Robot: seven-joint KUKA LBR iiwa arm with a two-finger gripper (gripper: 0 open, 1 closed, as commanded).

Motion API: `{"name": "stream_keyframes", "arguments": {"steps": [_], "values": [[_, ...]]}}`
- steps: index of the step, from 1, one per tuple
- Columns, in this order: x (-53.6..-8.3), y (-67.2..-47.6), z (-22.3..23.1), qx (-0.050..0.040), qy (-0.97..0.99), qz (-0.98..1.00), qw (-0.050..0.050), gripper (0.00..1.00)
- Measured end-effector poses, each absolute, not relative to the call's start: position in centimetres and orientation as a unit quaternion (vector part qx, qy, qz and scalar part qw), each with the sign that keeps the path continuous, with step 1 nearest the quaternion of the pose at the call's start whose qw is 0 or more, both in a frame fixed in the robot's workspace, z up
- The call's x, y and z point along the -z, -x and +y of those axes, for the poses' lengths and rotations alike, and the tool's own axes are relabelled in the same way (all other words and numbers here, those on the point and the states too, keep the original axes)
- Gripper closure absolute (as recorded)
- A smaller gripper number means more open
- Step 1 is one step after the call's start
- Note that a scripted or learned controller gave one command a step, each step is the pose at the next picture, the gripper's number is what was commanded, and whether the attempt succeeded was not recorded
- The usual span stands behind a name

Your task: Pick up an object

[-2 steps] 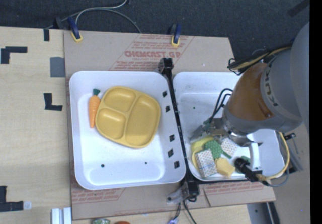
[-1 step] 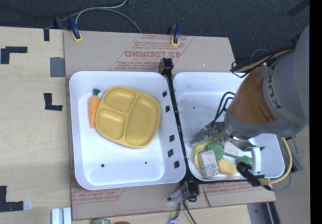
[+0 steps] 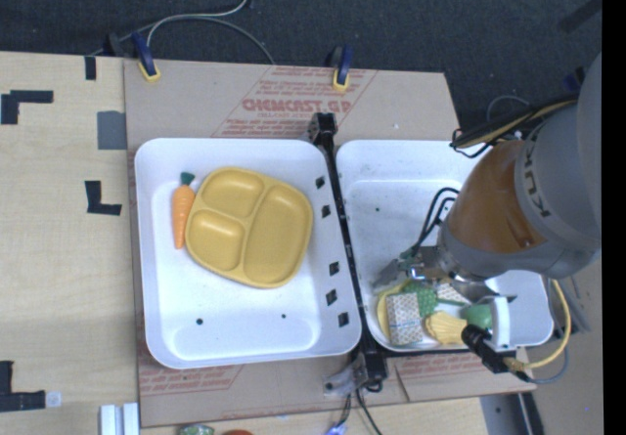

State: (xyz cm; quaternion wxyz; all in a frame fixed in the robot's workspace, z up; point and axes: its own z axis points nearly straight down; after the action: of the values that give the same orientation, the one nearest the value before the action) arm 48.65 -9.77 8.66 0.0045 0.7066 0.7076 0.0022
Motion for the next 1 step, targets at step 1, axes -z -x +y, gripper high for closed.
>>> {"name": "stream_keyframes", "arguments": {"steps": [1], "values": [[-14.01,-52.58,-18.08,0.0007,-0.707,0.707,0.0,0.0]]}}
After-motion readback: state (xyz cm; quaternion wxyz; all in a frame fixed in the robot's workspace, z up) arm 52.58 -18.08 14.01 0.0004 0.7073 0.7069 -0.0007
